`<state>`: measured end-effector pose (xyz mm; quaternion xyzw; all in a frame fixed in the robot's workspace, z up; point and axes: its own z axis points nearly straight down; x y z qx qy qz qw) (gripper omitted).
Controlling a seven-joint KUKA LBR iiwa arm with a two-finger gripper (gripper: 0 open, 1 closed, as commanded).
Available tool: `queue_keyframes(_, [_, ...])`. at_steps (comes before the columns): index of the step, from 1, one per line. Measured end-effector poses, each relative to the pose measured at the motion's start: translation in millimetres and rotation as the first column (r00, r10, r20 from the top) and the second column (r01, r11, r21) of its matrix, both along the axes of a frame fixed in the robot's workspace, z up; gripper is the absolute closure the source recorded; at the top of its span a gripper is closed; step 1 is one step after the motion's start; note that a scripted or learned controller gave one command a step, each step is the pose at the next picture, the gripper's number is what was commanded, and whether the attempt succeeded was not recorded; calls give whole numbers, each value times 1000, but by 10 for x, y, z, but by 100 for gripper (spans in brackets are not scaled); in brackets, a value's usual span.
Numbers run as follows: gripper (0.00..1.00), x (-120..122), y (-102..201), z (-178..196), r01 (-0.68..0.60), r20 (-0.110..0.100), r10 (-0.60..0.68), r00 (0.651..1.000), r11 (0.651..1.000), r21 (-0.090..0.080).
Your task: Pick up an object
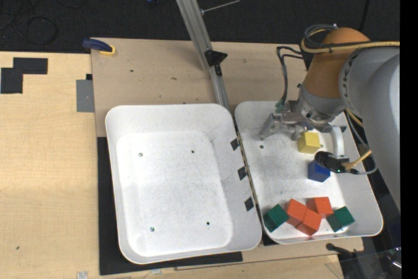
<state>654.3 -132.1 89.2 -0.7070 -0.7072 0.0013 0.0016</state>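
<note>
Pale wooden bench [52, 160] carries two shallow white bins side by side, with dark floor and cables beyond its far edge. Left bin [130, 124] and right bin [251, 115] touch along their shared rim, where three small black clips sit.

Gripper [274, 122] hangs over the far part of the right bin, near its far-left corner, below the orange wrist band [326, 72]. Whether its jaws stand wide or narrow cannot be told; nothing is seen between them.

Yellow block [309, 141] lies just beside the gripper, toward the bin's right edge. Blue block [319, 172] lies nearer the middle of that edge. Along the near edge a cluster sits together: green block [275, 216], two orange blocks [304, 213] touching, and second green block [340, 218] toward the near-right corner.
</note>
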Motion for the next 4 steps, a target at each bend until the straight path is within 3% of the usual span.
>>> queue_keyframes(1, [100, 3, -5, 113, 1, 1, -1, 1000, 1000, 0])
queue_keyframes(4, [100, 4, -45, 1792, 0, 9, 0, 1000, 1000, -1])
